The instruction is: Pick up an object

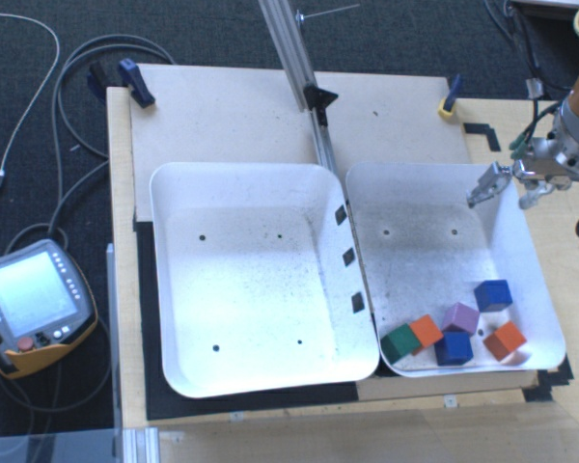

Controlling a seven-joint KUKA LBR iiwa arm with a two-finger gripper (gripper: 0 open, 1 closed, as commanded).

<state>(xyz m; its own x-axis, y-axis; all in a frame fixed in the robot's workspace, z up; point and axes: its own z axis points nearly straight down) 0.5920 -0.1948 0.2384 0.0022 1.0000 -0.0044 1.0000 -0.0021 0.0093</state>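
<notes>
Above the far right rim of the right-hand bin [521, 249], the gripper [510, 189] hangs with its two metal fingers spread apart, nothing between them. Blocks lie clustered well apart from it in that bin's near corner: a green block [399, 341] touching an orange block [426, 331], a purple block [461, 316] against a blue block [454, 347], a second blue block [493, 294], and a second orange block [505, 340]. Beside it stands the left-hand bin [174, 258], its floor speckled with dark flecks. Both bins rest on a pale wooden bench [222, 114] with clamps at the far corners. Dark carpet [39, 123] surrounds the bench, with cables and a handheld control pendant [34, 302] at left.
</notes>
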